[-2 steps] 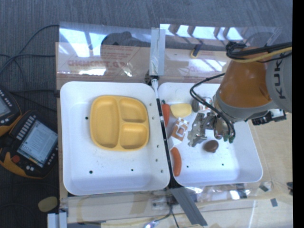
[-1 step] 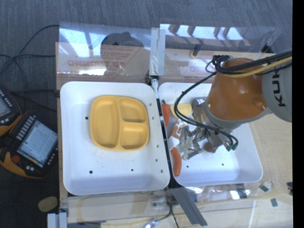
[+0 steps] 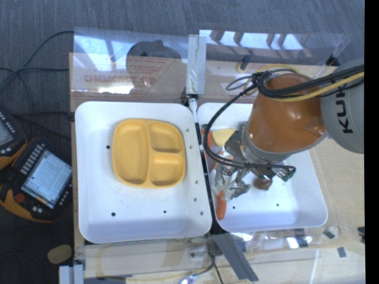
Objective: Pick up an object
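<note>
My gripper [image 3: 230, 185] hangs low in the right bin [image 3: 296, 209], under the arm's big orange band. Its metal fingers point down and left, close to an orange carrot-like piece [image 3: 220, 206] lying by the bin's left wall. A small brown object [image 3: 262, 183] rests just right of the gripper. A pale yellow item [image 3: 221, 137] and an orange-red piece [image 3: 208, 139] show at the bin's upper left, partly hidden by the arm. I see nothing clearly between the fingers.
A yellow three-compartment plate [image 3: 148, 152] sits in the left bin [image 3: 95, 218]. Black cables loop from the arm over the divider between the bins. A handheld controller [image 3: 35, 179] lies left of the bench.
</note>
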Available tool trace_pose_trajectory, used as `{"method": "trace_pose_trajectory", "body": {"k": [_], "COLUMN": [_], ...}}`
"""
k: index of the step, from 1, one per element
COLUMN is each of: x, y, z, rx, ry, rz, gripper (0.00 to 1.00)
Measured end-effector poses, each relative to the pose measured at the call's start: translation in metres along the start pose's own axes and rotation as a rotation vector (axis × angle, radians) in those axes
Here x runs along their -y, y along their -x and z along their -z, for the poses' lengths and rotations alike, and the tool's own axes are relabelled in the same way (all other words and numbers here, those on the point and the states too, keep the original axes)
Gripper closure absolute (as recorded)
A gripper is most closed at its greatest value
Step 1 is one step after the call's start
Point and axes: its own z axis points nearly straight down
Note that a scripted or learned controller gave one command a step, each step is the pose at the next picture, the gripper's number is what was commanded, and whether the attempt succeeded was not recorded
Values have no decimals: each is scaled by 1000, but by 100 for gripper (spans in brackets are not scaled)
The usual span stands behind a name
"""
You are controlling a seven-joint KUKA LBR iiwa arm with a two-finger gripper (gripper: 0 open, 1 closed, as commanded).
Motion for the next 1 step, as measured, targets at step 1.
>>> {"method": "trace_pose_trajectory", "body": {"k": [1], "x": [17], "y": [-8], "z": [0], "rx": [-1], "ry": [1], "rz": [329], "gripper": [100]}}
